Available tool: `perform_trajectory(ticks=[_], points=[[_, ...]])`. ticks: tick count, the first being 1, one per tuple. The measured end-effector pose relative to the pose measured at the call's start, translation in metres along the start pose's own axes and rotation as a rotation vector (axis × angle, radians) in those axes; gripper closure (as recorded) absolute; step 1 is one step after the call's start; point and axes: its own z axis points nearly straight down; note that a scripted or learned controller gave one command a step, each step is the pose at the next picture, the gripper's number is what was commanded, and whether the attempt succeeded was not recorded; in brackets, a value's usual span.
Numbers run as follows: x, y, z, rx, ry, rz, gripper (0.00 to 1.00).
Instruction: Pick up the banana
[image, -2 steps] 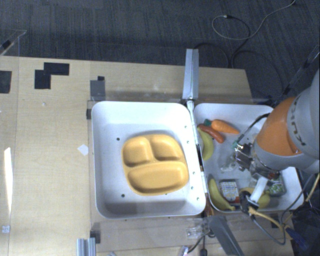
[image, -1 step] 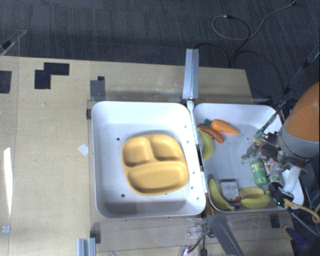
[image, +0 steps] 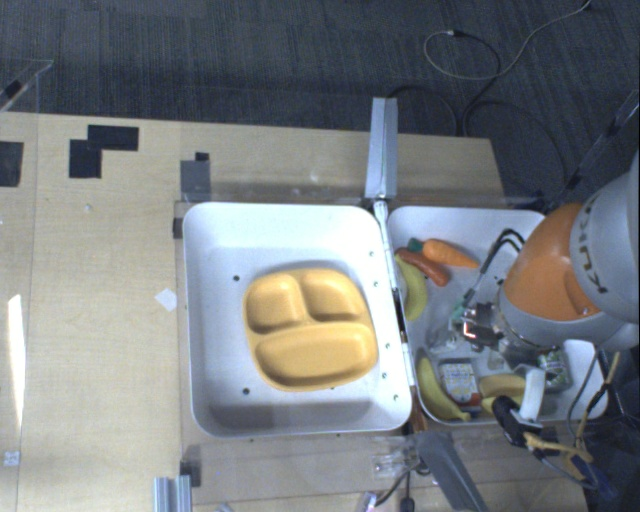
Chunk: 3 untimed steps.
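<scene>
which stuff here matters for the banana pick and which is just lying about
job: curved yellow banana at near edge of right white bin; greenish-yellow banana by its left wall
lying about: orange carrot; yellow three-compartment plastic tray in left white bin

**Arm** (image: 600, 250) over the right bin (image: 470, 212). Smooth grey shell with dark lettering. A rounded orange band (image: 545, 275) sits above the bin's middle, followed by a grey collar. Thin black cables (image: 500, 245) loop from the wrist toward the bin's far edge.
</scene>
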Motion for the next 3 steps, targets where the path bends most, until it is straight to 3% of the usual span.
perform_trajectory(ticks=[1, 2, 3], points=[[0.008, 0.060, -0.028, -0.002, 0.000, 0.107, 0.00], [-0.003, 0.004, 0.012, -0.010, 0.003, 0.148, 0.00], [-0.001, 0.007, 0.000, -0.018, 0.006, 0.145, 1.00]])
